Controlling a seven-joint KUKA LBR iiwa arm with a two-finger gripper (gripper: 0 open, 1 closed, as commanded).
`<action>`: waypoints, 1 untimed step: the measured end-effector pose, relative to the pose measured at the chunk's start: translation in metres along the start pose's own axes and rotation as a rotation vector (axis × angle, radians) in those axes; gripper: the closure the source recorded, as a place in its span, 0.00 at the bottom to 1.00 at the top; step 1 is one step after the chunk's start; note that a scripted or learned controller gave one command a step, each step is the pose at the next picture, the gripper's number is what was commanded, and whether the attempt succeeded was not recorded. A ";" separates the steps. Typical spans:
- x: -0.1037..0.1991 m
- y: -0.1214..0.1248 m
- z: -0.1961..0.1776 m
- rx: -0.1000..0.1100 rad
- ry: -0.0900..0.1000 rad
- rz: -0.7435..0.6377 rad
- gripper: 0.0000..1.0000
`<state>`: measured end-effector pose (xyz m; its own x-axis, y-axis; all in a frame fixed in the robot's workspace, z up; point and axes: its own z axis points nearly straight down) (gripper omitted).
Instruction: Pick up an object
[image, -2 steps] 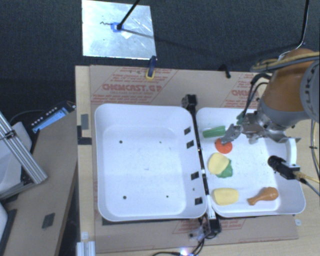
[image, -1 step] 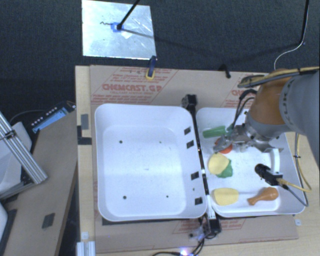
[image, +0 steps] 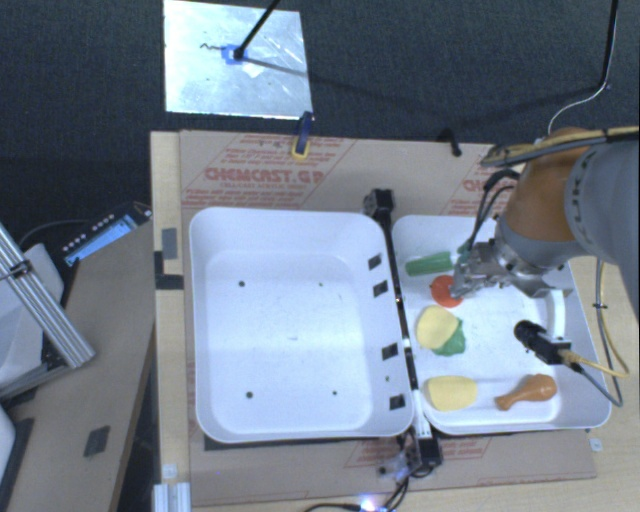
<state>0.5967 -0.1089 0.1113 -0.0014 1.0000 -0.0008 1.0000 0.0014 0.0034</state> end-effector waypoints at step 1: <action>0.025 0.057 -0.113 -0.013 -0.001 -0.008 1.00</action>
<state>0.6535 -0.0836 0.2244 -0.0090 1.0000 -0.0017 0.9998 0.0090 0.0163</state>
